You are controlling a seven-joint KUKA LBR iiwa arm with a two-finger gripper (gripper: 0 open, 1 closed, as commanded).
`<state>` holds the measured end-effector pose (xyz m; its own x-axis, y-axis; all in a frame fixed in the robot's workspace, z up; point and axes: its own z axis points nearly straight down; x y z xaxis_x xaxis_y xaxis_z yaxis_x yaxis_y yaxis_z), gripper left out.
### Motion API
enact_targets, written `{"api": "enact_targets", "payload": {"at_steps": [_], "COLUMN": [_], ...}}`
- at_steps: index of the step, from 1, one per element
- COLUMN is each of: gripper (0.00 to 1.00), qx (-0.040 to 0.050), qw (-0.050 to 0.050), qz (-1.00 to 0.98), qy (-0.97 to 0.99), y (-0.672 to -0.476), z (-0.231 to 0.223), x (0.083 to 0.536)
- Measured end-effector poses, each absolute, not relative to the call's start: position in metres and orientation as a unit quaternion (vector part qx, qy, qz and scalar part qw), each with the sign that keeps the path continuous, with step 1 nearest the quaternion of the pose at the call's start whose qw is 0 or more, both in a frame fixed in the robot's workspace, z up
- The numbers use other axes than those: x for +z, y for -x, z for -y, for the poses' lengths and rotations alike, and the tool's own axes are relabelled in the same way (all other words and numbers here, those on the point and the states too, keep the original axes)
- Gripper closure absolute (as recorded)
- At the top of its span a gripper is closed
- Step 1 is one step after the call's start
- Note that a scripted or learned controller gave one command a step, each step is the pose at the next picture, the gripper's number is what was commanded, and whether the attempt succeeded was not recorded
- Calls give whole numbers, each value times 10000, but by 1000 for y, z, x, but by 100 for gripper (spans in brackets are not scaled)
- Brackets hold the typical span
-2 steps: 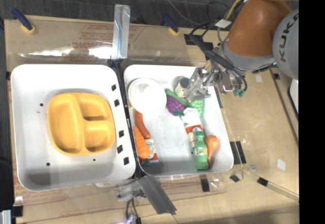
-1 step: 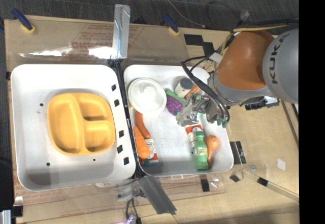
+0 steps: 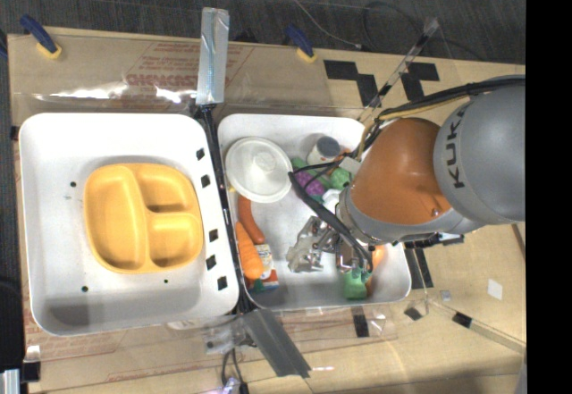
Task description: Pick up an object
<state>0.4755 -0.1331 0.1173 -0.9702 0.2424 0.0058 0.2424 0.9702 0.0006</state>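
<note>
Carrot [image 3: 248, 245] beside claw [image 3: 313, 245]

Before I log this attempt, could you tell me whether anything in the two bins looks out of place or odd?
Nothing looks spilled or broken. The yellow divided tray sits flat in the left bin; the right bin is crowded, with the gripper down among the clutter.

"KUKA" lettering on grey arm [image 3: 483, 160]
</note>
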Motion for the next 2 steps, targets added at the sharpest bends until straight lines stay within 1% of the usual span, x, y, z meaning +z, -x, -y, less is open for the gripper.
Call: {"api": "enact_targets", "payload": {"at_steps": [1, 2], "gripper": [100, 100], "qx": [-1, 15], "qw": [-6, -81], "qz": [9712, 9694], "qy": [2385, 2453], "y": [-496, -549], "z": [135, 213], "x": [91, 248]}}
